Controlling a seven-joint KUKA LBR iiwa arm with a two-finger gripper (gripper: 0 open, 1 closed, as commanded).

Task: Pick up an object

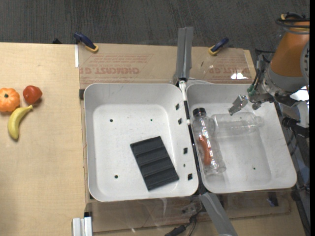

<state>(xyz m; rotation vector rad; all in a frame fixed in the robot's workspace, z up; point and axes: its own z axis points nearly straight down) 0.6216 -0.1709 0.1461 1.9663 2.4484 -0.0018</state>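
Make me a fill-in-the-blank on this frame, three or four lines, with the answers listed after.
1. The dark ridged block lies in the ____ bin of the camera view.
2. The clear bottle with the black cap holds something ____ in colour.
3. On the wooden table, the banana lies beside an orange fruit and a ____ one.
4. The gripper hovers over the ____ bin.

Answers: left; orange; red; right

Dark grey carpeted floor [123, 11] runs across the top. Below it lies a pale wooden benchtop [39, 181], with a brown printed cardboard sheet [123, 68] clamped flat by two blue-and-yellow spring clamps [86, 42].
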